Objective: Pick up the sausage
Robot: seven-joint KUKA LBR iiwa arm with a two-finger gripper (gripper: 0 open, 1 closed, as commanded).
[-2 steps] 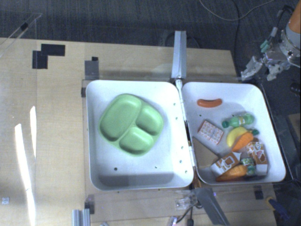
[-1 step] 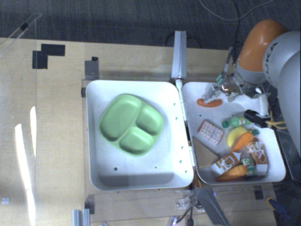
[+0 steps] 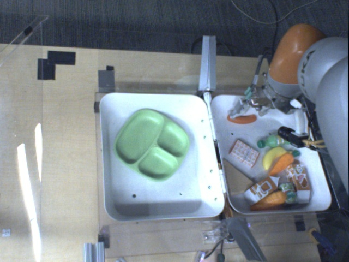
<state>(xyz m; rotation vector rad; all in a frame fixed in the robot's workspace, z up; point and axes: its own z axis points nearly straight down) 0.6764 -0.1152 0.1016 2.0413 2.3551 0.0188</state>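
The sausage (image 3: 241, 119), a short orange-red oblong, lies flat on the floor of the right bin (image 3: 233, 192), in its far left corner. My gripper (image 3: 245, 112) hangs right over it, reaching in from the right. Its silvery fingers (image 3: 235, 113) stand apart, open, just above the sausage's top edge. Nothing is held between them.
The right bin also holds a waffle square (image 3: 244, 153), a green piece (image 3: 268, 142), a banana (image 3: 274, 157), two carrots (image 3: 271, 200) and small cartons (image 3: 298, 177), all nearer the front right. A green divided plate (image 3: 152, 143) lies in the left bin (image 3: 117, 201).
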